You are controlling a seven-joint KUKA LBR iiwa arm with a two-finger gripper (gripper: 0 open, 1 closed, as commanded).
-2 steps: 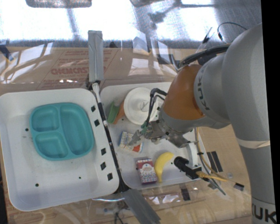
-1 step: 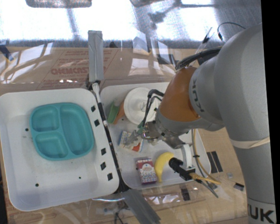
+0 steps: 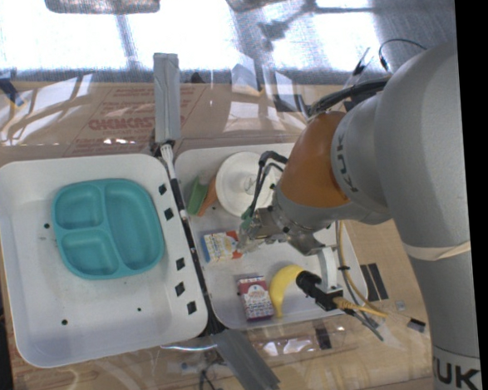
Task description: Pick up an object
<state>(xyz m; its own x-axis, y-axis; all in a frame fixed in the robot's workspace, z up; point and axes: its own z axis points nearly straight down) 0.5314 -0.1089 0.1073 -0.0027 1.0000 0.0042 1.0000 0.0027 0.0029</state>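
Grey arm with orange band reaching in from the right, over the right-hand white bin. Gripper low above that bin's middle, fingers too blurred against the wrist hardware to tell whether spread or closed, and nothing seen between them. Just left of the gripper, nearly under it: a small colourful carton, lying flat. Below the gripper, toward the near rim: a yellow banana, with a small red-and-white box touching or just beside its left side. Above the gripper: a round white bowl or plate (partly hidden by the wrist), and to its left a green object with an orange piece beside it, close to the divider. Well apart to the gripper's left, in the left-hand white bin: a teal three-compartment tray, flat.
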